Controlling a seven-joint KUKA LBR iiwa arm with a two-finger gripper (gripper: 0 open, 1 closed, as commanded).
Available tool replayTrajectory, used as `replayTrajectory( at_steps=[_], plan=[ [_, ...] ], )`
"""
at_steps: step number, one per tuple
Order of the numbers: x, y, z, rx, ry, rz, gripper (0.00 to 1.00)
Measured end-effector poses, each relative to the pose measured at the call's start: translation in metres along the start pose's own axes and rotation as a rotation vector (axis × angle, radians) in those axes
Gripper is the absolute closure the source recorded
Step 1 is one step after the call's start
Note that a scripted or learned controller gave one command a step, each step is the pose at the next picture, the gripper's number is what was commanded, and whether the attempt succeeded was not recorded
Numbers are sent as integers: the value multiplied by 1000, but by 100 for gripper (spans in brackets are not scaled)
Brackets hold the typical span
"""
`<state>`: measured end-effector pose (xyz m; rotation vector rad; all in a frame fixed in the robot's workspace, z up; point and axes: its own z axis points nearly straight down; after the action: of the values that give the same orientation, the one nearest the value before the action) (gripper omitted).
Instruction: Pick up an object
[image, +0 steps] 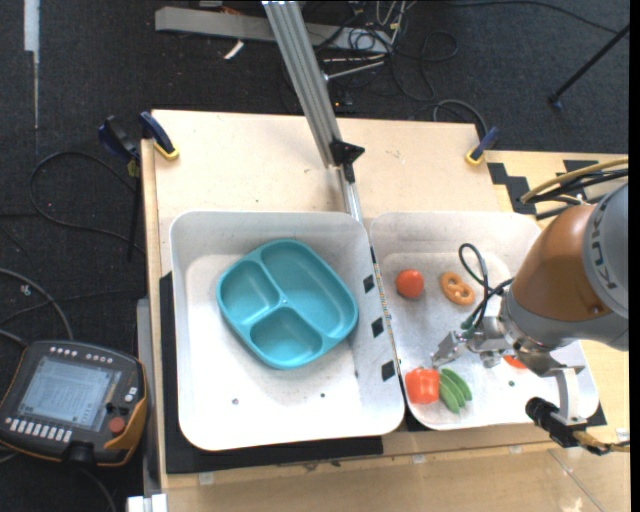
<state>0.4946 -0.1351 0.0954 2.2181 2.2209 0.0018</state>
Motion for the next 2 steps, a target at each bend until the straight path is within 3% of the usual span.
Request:
replayTrajectory(
  at_steps=[1, 2],
  plan=[
    [41, 0, -1, -1, 0, -4, 0],
    [40, 1, -11, -2, 1, -1, 100]
  ],
)
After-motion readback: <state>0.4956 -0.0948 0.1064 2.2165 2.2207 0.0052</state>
